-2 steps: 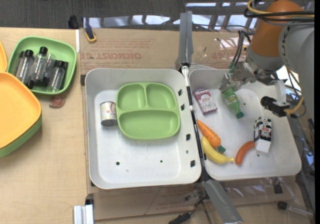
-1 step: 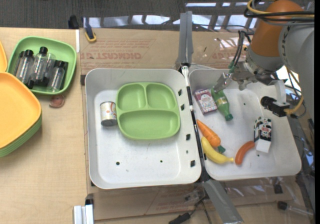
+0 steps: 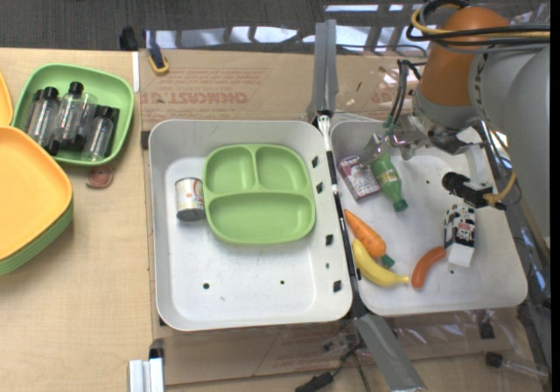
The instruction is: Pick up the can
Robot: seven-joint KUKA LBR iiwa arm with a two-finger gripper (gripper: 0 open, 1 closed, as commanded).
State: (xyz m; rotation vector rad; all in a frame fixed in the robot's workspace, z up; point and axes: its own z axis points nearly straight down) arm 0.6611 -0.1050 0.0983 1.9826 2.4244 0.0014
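The can is small and silver with a printed label. It lies on its side in the left bin, touching the left edge of a green divided plate. My gripper hangs over the back of the right bin, far to the right of the can. It is just above the top end of a green bottle. The grey arm with its orange band reaches in from the upper right.
The right bin also holds a pink packet, a carrot, a banana, a red pepper and a small cow-print carton. Left of the bins stand a green tray of vials and stacked orange plates.
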